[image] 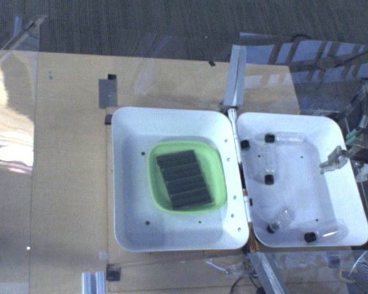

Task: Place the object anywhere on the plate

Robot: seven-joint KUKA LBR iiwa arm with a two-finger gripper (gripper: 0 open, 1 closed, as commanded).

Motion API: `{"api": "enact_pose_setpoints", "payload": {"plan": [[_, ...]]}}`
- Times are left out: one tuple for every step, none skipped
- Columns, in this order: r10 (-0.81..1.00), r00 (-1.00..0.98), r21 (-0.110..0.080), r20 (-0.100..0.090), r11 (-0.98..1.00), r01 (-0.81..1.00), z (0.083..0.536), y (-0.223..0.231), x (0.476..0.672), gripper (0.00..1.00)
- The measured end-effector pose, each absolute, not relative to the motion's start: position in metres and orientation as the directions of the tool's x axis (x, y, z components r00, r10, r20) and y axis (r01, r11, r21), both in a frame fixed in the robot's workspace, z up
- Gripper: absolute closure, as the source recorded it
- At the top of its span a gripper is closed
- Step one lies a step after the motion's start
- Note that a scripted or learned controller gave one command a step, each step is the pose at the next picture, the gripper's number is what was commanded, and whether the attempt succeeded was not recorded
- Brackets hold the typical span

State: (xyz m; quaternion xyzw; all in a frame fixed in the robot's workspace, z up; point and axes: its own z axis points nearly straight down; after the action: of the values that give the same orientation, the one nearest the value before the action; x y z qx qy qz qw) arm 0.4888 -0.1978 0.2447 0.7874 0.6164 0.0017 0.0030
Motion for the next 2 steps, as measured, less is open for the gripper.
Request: {"api": "enact_pose_setpoints", "payload": {"plan": [[0.972, 0.235, 0.004, 0.0, -0.235, 0.972, 0.22, -0.143, 0.489, 0.0], [0.961, 0.277, 0.004, 0.001, -0.277, 0.961, 0.201, -0.105, 0.489, 0.0]]}}
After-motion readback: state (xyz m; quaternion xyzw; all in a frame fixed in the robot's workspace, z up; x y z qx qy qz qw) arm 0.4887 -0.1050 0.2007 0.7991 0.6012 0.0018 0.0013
